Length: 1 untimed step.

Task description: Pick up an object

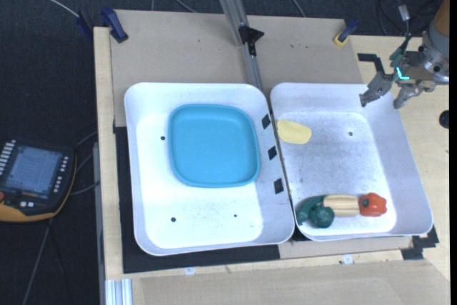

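White bin (400, 146) — yellow piece (293, 131), flat, rounded.

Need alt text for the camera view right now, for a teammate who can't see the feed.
The arm's open end effector hovers over the right white bin's upper right rim, holding nothing. That bin holds a pale yellow piece at upper left and a green, tan and red toy row along the bottom; the left white bin holds a blue square plate.
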Each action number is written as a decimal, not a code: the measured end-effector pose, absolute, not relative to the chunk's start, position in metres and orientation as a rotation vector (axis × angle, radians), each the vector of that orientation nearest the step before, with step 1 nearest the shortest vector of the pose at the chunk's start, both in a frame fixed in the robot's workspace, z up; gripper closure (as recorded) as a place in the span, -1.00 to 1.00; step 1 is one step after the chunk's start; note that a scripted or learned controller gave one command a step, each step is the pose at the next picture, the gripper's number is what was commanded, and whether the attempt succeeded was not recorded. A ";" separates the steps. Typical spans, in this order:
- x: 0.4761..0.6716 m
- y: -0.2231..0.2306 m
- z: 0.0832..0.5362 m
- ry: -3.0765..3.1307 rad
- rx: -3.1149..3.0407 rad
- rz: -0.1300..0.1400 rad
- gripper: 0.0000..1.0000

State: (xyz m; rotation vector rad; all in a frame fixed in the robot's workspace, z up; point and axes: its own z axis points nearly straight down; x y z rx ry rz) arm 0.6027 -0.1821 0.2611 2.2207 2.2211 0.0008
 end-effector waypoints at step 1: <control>0.603 -0.182 0.261 2.221 2.221 0.001 -1.00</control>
